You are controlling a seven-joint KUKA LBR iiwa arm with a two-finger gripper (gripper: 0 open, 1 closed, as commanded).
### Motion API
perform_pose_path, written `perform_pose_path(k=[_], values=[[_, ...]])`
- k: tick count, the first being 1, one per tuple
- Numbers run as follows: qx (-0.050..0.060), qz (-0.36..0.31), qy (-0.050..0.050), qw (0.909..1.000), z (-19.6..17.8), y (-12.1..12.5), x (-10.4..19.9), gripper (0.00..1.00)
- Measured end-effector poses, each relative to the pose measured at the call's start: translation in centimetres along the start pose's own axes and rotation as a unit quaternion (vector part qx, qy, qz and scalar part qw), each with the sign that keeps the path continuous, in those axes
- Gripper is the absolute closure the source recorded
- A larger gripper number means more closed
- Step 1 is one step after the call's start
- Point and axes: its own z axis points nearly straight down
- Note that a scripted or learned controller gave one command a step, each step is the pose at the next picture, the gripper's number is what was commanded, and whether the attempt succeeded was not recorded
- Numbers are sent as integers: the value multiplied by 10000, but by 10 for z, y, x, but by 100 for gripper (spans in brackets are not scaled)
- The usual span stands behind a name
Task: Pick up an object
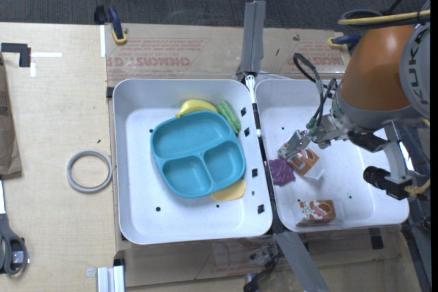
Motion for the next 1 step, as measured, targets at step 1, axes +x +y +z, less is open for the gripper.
perform_pose_path(k=[1], values=[[-12,-1299,-1,9915,99,-4,-61,0]])
